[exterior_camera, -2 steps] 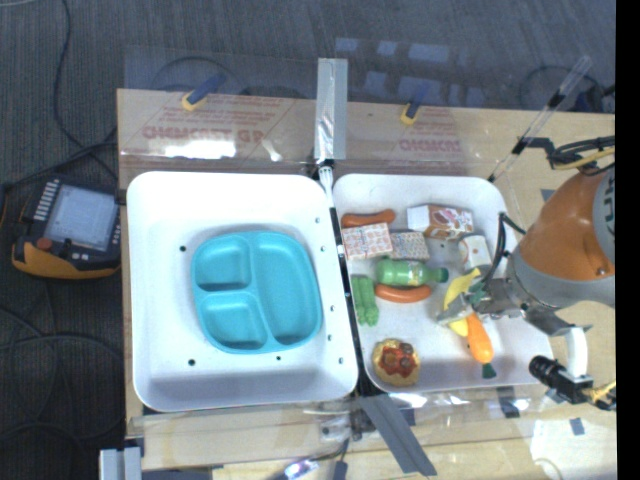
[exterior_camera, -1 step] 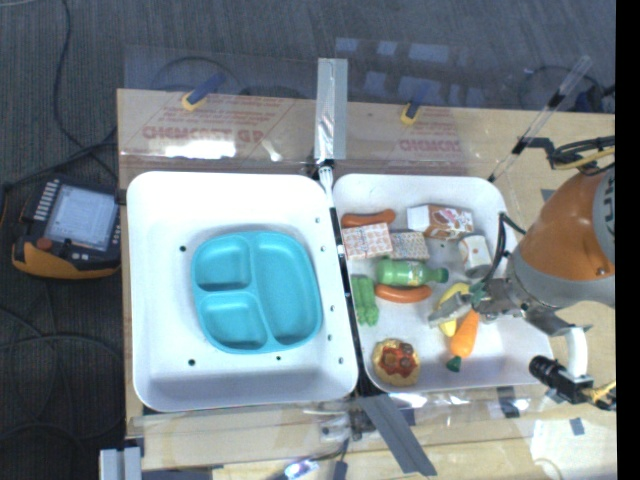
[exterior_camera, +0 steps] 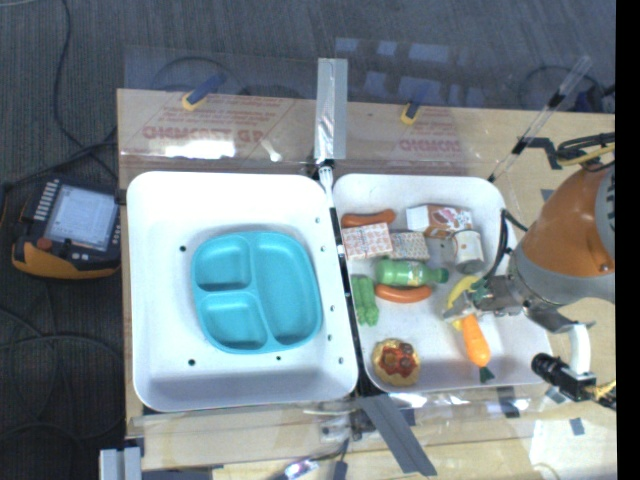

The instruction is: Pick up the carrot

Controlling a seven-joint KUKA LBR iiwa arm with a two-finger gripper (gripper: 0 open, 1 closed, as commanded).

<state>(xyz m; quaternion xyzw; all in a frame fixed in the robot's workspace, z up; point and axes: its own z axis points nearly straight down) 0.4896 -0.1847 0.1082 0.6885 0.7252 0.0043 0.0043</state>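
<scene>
The carrot [exterior_camera: 474, 342] is orange with a dark green stub at its lower end. It lies on the floor of the right bin [exterior_camera: 520, 363], near the front right corner. My gripper [exterior_camera: 476, 306] hangs just above the carrot's upper end, reaching in from the right under the grey arm with the orange band [exterior_camera: 572, 230]. From this angle the gripper appears to touch or overlap the carrot's tip, and the carrot rests on the bin floor.
Several play foods crowd the right bin: a yellow banana [exterior_camera: 461, 289] beside the gripper, a can [exterior_camera: 468, 251], a green bottle [exterior_camera: 406, 271], sausages [exterior_camera: 403, 293], a green vegetable [exterior_camera: 365, 300] and a round pizza piece [exterior_camera: 396, 361]. The left bin holds a blue divided tray [exterior_camera: 258, 290].
</scene>
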